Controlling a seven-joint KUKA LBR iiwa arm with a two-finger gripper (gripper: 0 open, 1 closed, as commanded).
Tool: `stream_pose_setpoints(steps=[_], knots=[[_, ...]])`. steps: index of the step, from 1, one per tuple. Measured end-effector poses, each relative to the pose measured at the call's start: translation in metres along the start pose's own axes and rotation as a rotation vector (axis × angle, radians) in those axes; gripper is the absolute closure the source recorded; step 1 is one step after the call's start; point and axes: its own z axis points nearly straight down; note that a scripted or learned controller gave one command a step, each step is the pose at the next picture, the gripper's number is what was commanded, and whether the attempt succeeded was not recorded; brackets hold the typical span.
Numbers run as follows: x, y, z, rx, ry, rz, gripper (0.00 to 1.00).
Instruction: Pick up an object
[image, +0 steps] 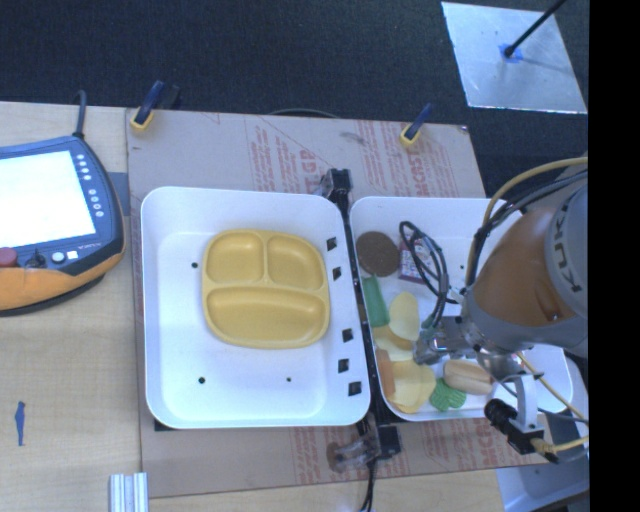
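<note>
Grey arm (530, 280) hides much of the right bin (385, 212); its hand's (445, 352) grip cannot be told.

Upper casing (575, 235): mine is grey, rounded, with dark lettering.
Band (520, 270): broad, orange-brown, glossy.
Wrist (500, 335): a grey ring under the band.
Cables (520, 185): yellow and black, looping over my top (more yellow wire by a black fitting lower down).

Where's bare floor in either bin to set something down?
Left bin: bare white strips around the yellow divided plate, widest below and left of it. Right bin is crowded with toy food under the arm.
</note>
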Motion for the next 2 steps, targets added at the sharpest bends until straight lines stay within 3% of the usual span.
stream_pose_setpoints(steps=[1, 2], knots=[[-0.074, 0.009, -0.031, -0.005, -0.006, 0.009, 1.00], [-0.009, -0.001, 0.000, 0.003, 0.003, -0.003, 1.00]])
